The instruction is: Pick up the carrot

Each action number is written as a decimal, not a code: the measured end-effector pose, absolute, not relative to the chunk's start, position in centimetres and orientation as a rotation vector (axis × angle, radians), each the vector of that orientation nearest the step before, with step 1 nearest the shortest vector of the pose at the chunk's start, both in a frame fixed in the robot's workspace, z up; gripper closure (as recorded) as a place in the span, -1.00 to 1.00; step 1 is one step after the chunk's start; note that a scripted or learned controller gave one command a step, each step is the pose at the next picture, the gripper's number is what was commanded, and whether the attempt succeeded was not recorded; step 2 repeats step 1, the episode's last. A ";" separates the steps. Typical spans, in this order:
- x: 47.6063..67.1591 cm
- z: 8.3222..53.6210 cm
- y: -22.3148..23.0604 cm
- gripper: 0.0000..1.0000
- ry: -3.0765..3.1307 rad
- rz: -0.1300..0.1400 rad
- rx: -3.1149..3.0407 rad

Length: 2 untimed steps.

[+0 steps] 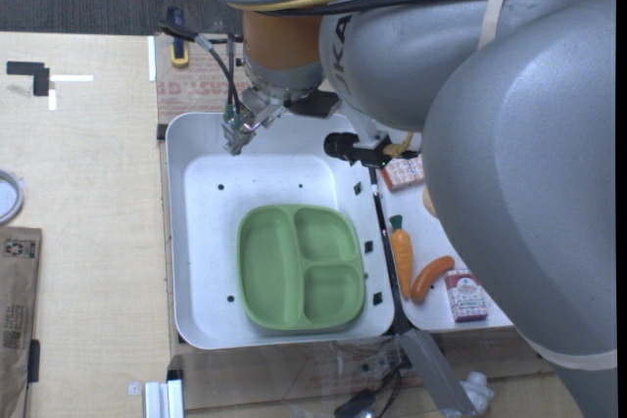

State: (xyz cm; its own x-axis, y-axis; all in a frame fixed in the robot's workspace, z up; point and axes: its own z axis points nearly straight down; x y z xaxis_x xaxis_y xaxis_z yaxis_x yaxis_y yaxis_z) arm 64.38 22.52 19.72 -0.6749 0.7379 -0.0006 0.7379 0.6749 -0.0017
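Your left bin (196,240) holds a green divided plate (299,266). At its 3 o'clock, the right bin (416,313) holds the carrot (401,252), a sausage (431,277) and small cartons (466,297).

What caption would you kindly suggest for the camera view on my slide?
KUKA arm's gripper poised over the left bin holding a green tray; carrot lies in the right bin.

Single fixed camera above tabletop (78,171), looking down at slant on both white bins (196,210); arm (470,64) looms close, entering from right.
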 end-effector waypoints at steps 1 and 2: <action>62.3 20.4 22.0 1.00 -2.449 0.005 -1.967; 62.3 20.4 22.0 1.00 -2.449 0.005 -1.967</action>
